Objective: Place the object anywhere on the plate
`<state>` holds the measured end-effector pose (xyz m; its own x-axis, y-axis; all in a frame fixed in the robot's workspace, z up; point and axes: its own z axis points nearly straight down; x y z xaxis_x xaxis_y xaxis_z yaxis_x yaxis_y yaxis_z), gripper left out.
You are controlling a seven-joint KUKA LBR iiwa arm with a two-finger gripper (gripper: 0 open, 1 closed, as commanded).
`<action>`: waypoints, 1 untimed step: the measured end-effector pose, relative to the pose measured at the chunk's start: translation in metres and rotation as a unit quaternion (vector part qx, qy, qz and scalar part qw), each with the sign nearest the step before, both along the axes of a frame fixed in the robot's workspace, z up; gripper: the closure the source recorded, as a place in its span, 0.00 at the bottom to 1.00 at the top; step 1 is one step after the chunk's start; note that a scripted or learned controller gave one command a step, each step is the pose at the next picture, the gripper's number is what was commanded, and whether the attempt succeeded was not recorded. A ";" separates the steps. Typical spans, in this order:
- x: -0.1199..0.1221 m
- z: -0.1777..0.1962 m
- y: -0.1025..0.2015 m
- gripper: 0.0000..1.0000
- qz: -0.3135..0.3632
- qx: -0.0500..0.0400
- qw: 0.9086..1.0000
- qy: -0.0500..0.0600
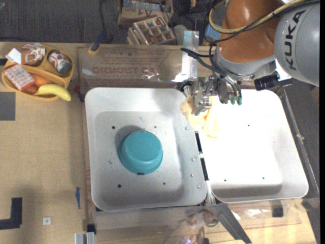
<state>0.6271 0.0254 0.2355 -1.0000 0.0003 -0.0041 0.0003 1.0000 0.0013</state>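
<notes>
Overhead slanted view of the worktop with two shallow white bins side by side. The arm, grey with an orange band above the wrist, reaches in from the right edge and bends down so that the hand hangs over the far left corner of the right bin, close to the seam between the bins. Whether the hand is spread or closed, and whether it grips anything, cannot be told, as the metal parts blur together. Directly beneath and just below the hand lies a pale yellow object, resting on the right bin's floor by its left wall; contact with the hand cannot be judged. Well to the left of the hand and nearer the viewer, a teal plate sits in the middle of the left bin. Far to the left of the hand, on the worktop, a yellow tray holds a banana and other toy foods.
</notes>
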 end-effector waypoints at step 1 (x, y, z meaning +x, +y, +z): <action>-0.003 0.005 0.050 1.00 0.002 0.000 1.000 -0.002</action>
<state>0.6237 0.0752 0.2408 -1.0000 -0.0033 -0.0074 -0.0034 1.0000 0.0021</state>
